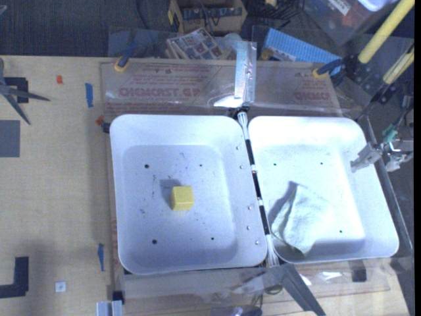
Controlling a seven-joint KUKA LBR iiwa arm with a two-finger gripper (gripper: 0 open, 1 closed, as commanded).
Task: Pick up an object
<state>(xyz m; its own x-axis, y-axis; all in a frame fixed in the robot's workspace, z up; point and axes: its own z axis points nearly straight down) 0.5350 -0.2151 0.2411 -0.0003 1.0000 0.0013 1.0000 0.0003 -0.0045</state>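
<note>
The gripper [370, 157] is seen at the right rim of the right bin [309, 133], toward that rim's rear half. Whether it is apart or together cannot be told, and nothing is seen held in it.

2 things are offered for picking. A yellow block [182, 198] lies near the middle of the floor of the left bin [131, 137], well apart from every wall. A white cloth [299, 216] lies crumpled in the right bin, close to its front edge and nearer its left wall than its right.

The step in hand is judged to be the approach, with no target yet reached. The cloth is the nearer thing, but it is white on white and limp, so a raised fold would have to be pinched rather than a flat part. The block is judged the surer choice. It should be met from straight above, with the jaws squared to 2 opposite faces, and with clearance kept over the joined rims between the 2 bins on the way across.

The bin floors are smooth and white, marked with dark scuffs and a few small holes, so a nudged block could slide. The bench [46, 209] is pale wood with blue tape marks. Behind the bins a clear sheet [171, 91] with red lettering is clamped, and beyond it boxes and cables are crowded.
</note>
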